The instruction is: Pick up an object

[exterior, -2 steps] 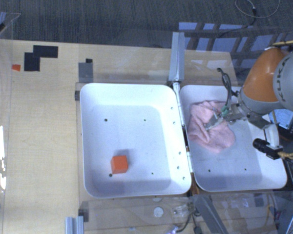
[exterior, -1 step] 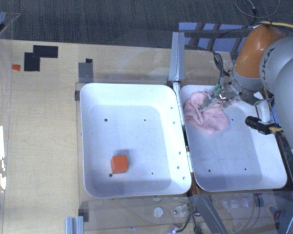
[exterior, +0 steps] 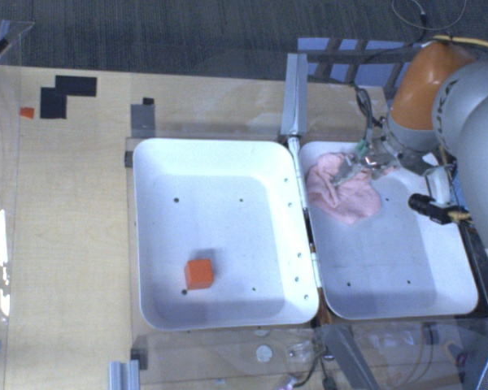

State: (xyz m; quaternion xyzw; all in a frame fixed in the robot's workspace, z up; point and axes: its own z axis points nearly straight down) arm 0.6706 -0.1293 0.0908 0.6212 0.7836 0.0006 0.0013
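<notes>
Pink cloth [exterior: 342, 192] lies bunched in the far left part of the right bin [exterior: 407, 283], directly under and just left of the hand [exterior: 359, 162]. The hand sits low over the cloth's upper right edge, and its metal tips look to be touching or buried in the folds. Whether it is spread or pinched, cannot tell: the tips are small, blurred and merge with the fabric, so no grip can be confirmed.

Risks, as judgement: the cloth is soft and limp, so a pinch may catch only a thin fold that slips out on lifting. Contact is near the edge of the bundle, not its middle, so most of the weight would hang and drag. The cloth also lies close to the bin wall on the hand's left, which could snag it.

An orange block [exterior: 199, 274] sits in the left bin [exterior: 171, 161], well apart to the hand's left, untouched. Both bins rest on the counter [exterior: 65, 242].
</notes>
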